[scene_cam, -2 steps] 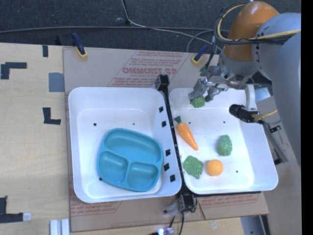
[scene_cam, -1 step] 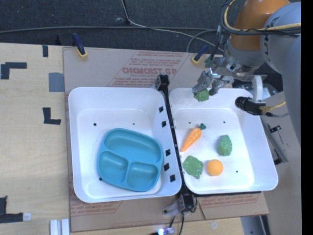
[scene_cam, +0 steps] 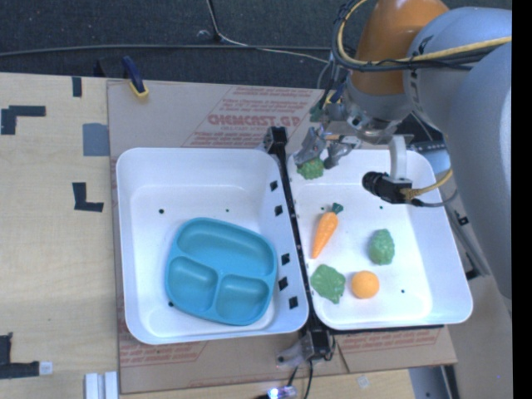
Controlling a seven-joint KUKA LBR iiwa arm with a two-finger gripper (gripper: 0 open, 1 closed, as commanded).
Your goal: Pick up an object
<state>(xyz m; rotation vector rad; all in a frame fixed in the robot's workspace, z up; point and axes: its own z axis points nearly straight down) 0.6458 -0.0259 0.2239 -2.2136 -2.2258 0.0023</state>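
The arm (scene_cam: 465,73) is reaching in from the right, orange band (scene_cam: 399,15) up top, wrist angling down and left. The gripper (scene_cam: 320,152) is hanging low with its fingers (scene_cam: 309,146) pinching a small green piece (scene_cam: 312,169).

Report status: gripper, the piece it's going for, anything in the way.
Gripper at right bin's back-left corner, shut on small green piece. Carrot, two more green pieces, orange ball lie nearer the front, clear of it.
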